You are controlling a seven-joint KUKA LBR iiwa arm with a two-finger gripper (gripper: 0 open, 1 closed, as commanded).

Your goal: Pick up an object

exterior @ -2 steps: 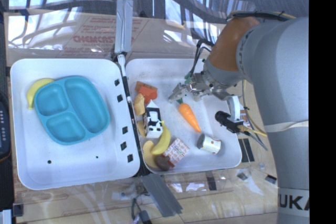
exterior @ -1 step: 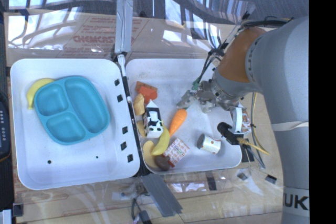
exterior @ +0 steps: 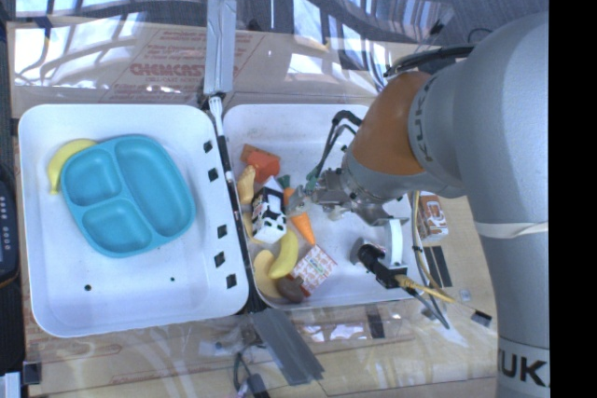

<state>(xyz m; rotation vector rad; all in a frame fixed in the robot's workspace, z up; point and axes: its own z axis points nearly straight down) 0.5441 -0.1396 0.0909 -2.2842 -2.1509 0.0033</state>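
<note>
End effector (exterior: 312,191) low in right bin (exterior: 280,121) near carrot (exterior: 303,226); grip state unclear

The grey arm with its orange band (exterior: 410,130) covers much of the right white bin (exterior: 280,121) and runs off the right and lower edges, and its bulk hides the gripper's fingertips. A yellow banana-shaped toy (exterior: 63,158) lies half tucked under the blue sectioned plate (exterior: 126,193) in the left bin. The small printed carton (exterior: 314,270) carries markings too small to read.
</note>
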